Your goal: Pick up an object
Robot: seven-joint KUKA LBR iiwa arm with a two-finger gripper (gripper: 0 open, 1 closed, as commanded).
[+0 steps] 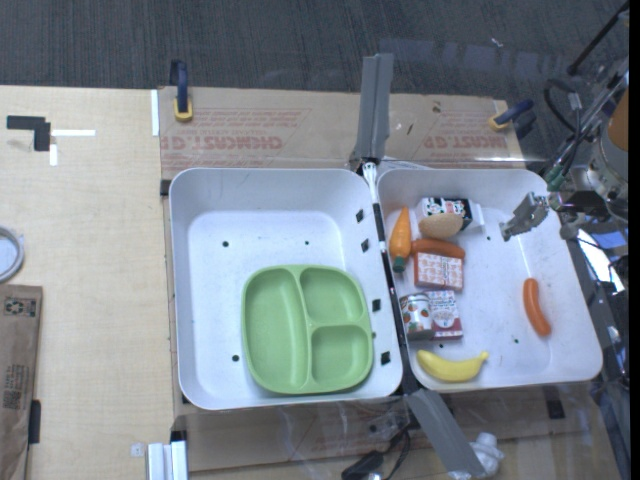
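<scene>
The right bin (pixel 570 368) holds several toy foods. An orange carrot (pixel 400 232) lies by its left wall. Beside it sit a black-and-white carton (pixel 445 208), a red-brown sausage (pixel 438 249), a red-and-white box (pixel 438 270) and a strawberry-print box (pixel 432 315). A yellow banana (pixel 450 365) rests at the front. An orange sausage (pixel 537 306) lies alone on the right side. My gripper (pixel 522 218) hangs over the bin's upper right part, apart from the foods, above and slightly left of the orange sausage, with nothing seen in it.
The left bin (pixel 200 268) holds a green divided plate (pixel 308 328). A grey divider post (pixel 375 108) rises between the bins at the back. Clamps (pixel 180 90) grip the cardboard sheet behind. Cables and arm parts (pixel 590 168) crowd the right edge.
</scene>
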